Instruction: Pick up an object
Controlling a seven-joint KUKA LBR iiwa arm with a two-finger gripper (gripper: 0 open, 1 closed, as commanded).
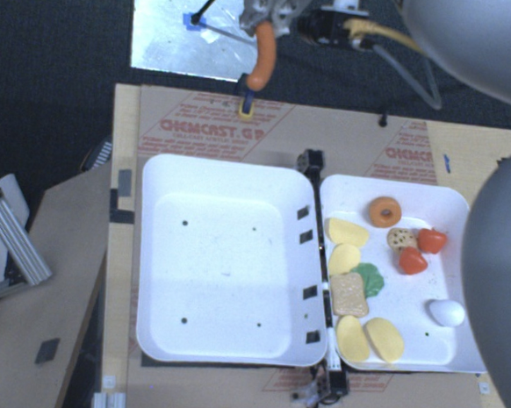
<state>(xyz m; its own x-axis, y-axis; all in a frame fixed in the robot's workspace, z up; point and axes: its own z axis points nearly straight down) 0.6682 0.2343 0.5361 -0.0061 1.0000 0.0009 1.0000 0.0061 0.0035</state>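
Two shallow white plastic bins sit side by side on a cardboard sheet printed in red with "CHEMCAST GP" (211,127), repeated at several angles. The left bin (160,235) has only a few small dark holes in its floor. The right bin (453,205) holds toy food: an orange ring-shaped doughnut (384,211) at the far side, two red pieces (421,250) beside a small tan spotted block (401,239), several pale yellow oval pieces (347,246), a green leafy piece (372,277) against a tan speckled cracker-like square (349,294), two more yellow ovals (370,338) at the near edge, and a white egg shape (446,313) on the right. High at the far edge, beyond the bins, the metal two-finger gripper (266,22) is closed around the top of a long orange sausage-shaped toy (263,57), which hangs upright from it in the air above a silvery sheet (169,20) and the cardboard's far border. The grey arm (495,288) fills the right side.
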